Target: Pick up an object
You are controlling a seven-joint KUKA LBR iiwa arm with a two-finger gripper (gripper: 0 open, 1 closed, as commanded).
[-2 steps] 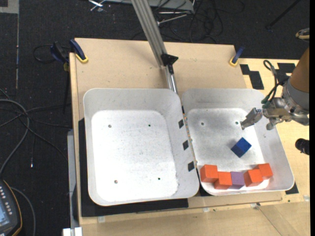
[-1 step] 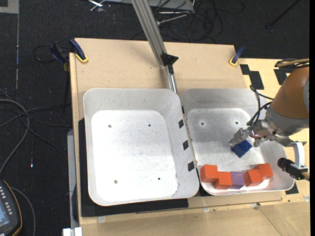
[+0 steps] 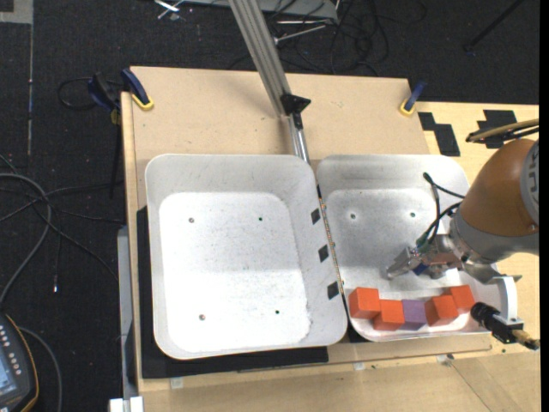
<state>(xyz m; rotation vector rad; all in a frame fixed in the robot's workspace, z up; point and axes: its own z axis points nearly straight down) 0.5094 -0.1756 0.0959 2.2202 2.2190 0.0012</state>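
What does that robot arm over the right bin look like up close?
The arm is a rounded orange segment above a grey wrist. A thin dark cable loops beside it. The pincer is small, metallic grey, with a bit of blue at its base.

From my remote station I see the arm point(image 3: 502, 200) entering from the right side of the camera view, its orange band rounded and prominent above the wrist. The grey wrist section sits below that band, angled down and to the left. The hand point(image 3: 412, 263) extends leftward from it, held low. I cannot make out its tip clearly; the detail there is too small.
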